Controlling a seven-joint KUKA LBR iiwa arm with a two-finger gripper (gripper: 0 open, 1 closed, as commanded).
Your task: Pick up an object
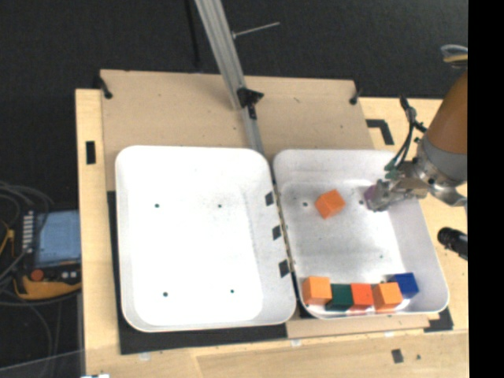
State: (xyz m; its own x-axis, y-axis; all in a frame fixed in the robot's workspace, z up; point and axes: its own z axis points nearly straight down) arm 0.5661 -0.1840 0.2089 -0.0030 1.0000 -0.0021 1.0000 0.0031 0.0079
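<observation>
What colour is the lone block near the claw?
Orange: the block sits alone mid-bin, clearest in the camera view.

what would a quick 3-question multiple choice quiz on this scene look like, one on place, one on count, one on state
1. Where does the lone orange block lie?
A. in the left bin
B. in the right bin, apart from the row
C. on the bench outside the bins

2. How many blocks stand in the row along the right bin's near edge?
A. three
B. five
C. seven

3. How does the gripper stand to the lone orange block?
A. beside it, apart
B. resting on top of it
C. carrying it over the left bin

Answers:
1 B, it sits alone near the bin's upper middle.
2 B, orange, green, orange, orange, blue.
3 A, white bin floor shows between them.
</observation>
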